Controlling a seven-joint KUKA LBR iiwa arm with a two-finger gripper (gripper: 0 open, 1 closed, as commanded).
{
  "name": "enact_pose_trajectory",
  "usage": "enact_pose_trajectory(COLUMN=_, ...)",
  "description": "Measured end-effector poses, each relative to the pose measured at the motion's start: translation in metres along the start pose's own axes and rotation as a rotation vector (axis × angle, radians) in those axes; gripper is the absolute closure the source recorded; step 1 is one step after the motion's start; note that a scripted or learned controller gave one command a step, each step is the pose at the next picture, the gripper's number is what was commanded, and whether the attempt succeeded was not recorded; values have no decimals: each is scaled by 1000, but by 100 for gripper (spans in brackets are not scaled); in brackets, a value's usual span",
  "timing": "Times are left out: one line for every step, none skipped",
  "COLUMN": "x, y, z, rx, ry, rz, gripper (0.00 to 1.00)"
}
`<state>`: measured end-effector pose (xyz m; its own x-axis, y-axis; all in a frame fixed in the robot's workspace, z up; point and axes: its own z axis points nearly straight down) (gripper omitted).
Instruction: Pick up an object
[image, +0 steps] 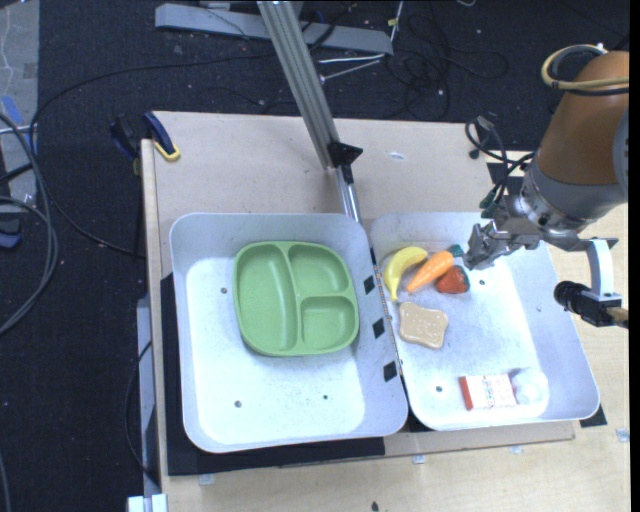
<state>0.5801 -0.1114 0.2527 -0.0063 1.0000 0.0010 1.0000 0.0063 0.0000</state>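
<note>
So the arm (580, 130) comes in from the upper right of the frame, and the gripper (478, 250) is down low over the right bin (560, 340), near that bin's upper middle. It's sitting just right of the little cluster of food toys there. Honestly can't tell whether it's spread or closed, it's just a dark blob from this angle, and I can't make out anything held in it.

The cluster: a yellow banana (402, 268) curled at the left, an orange carrot (430, 270) lying slantwise against it, and a red piece (453, 281) tucked at the carrot's right end, right beside the gripper tip. Whether the gripper actually touches the red piece or the carrot, can't say.

Just below those is a slice of toast (423, 325), lying flat, apart from the rest. Toward the lower right corner of the same bin there's a small red and white carton (490, 392) on its side.

The left bin (200, 400) holds a green divided plate (297, 298), three compartments, sitting in its upper middle.

Both bins sit side by side on the tan bench (250, 165).
</note>
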Motion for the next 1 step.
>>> enact_pose_trajectory(x=61, y=-2, z=3, rx=0, ry=0, rz=-1, gripper=100)
